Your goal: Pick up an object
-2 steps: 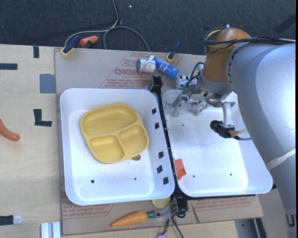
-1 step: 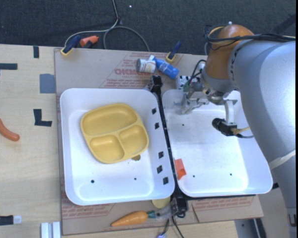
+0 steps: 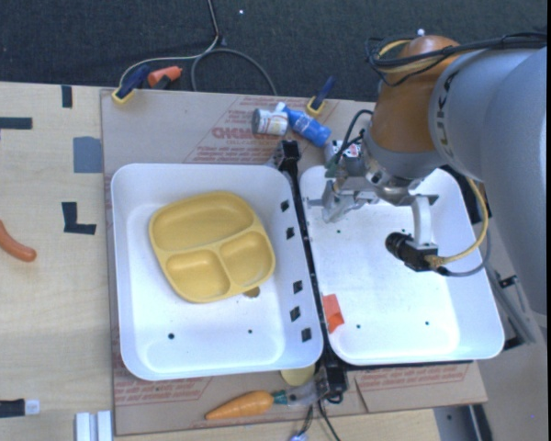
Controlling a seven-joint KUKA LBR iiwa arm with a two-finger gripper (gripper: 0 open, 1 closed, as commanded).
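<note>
The grey arm with its orange band reaches in over the right white plastic bin, and its hand hangs low near that bin's far left corner, just beside the divider between the bins. Whether the hand is released or clenched I cannot tell from here; nothing shows in it. The yellow three-compartment plastic plate lies in the left white bin, toward its middle. On the cardboard beyond the bins rests a blue and white bottle. An orange toy carrot lies by the near edge, and an orange-red sausage-shaped toy sits at the worktop's left edge.
</note>
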